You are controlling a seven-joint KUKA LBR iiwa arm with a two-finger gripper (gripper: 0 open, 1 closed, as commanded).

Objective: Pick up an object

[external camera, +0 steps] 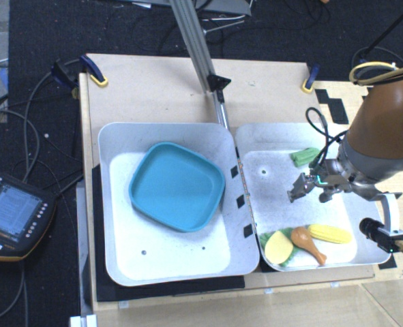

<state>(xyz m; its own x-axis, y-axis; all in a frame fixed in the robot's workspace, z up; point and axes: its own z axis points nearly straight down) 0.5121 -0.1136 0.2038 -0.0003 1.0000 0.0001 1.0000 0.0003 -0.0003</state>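
Here, gripper (301,188) above right bin (269,148), corn (331,234) below it, apart.

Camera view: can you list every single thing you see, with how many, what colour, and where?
Shallow white plastic bins: 2, white, side by side on the bench.
Square blue plastic plate: 1, blue, left bin.
Green toy piece: 1, green, right bin's far side.
Yellow toy corn cob: 1, yellow, right bin's near edge.
Orange-brown toy drumstick: 1, beside the corn.
Yellow-green round toy: 1, right bin's near-left corner.
Handheld control pad: 1, grey, floor at left.
Robot arm's gripper: 1, dark, above the right bin.
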